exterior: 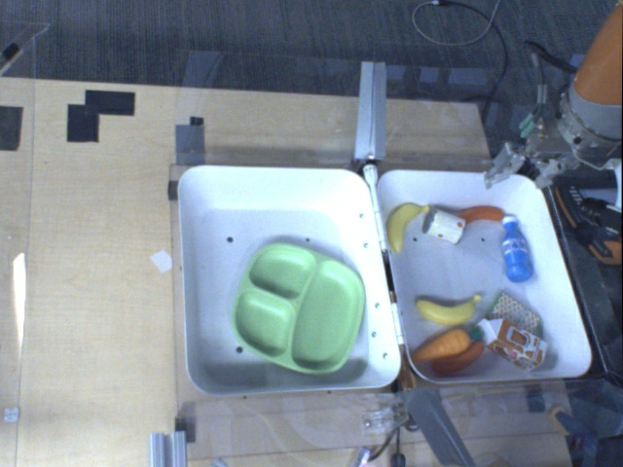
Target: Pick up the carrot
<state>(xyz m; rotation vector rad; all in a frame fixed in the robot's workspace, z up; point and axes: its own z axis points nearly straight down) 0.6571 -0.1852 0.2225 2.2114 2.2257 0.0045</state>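
Gripper [516, 166] parked over the far right corner of the right bin [576, 331], at the very rim, on the end of the grey arm [599, 86] with its orange band. Open or closed: cannot tell from this angle, too small and too cluttered around the tip. Nothing seen held in it.

Carrot [450, 346] well apart from the gripper, clear across the same bin at the opposite corner, near and to the left as the camera looks. Lying flat, orange body pointing away from the gripper, green top turned towards it. Not touched.

Just beside the gripper, closest of all: a reddish-orange item [484, 214] under the far wall, with a small white cup [445, 226] lying against its far end. Beyond that, further from the gripper, a banana [403, 224] hard by the divider between the bins.

Near the gripper and more or less straight below it in the view: a blue bottle [515, 251], lying on the bin floor.

Further out, on the way to the carrot: a second banana [448, 308], just on the gripper's side of the carrot, close to it. Beside the carrot's green top, a patterned packet [514, 309] and a red-and-white packet [516, 344], touching or overlapping, hard to say which.

Farthest from the gripper: the left bin [273, 178], with a green divided plate [299, 306] resting tilted in its middle.
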